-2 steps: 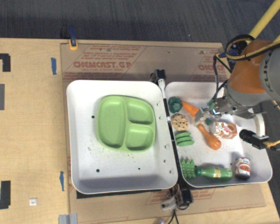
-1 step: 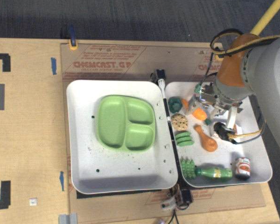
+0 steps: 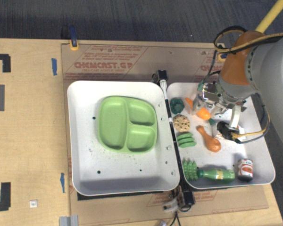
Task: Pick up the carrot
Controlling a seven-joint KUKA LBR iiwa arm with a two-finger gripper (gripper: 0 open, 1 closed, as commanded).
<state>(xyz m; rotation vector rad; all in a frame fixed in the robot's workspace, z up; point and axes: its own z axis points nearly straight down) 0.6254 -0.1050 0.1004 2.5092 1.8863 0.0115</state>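
The carrot [image 3: 203, 113] is a small bright orange piece in the right bin [image 3: 259, 149], near its upper middle. My gripper [image 3: 210, 106] hangs right over it, reaching in from the right under the orange wrist band. The gripper's body covers part of the carrot, so I cannot tell whether the two touch. A second small orange bit [image 3: 189, 102] lies just left of the gripper.
Around the carrot lie a teal toy [image 3: 178, 105], a cookie [image 3: 181, 123], a green ridged piece [image 3: 186, 140] and a brown drumstick [image 3: 209, 139]. A green bottle [image 3: 217, 174] and a red can [image 3: 245, 168] lie near the front wall. The left bin [image 3: 80, 140] holds a green divided plate [image 3: 127, 123].
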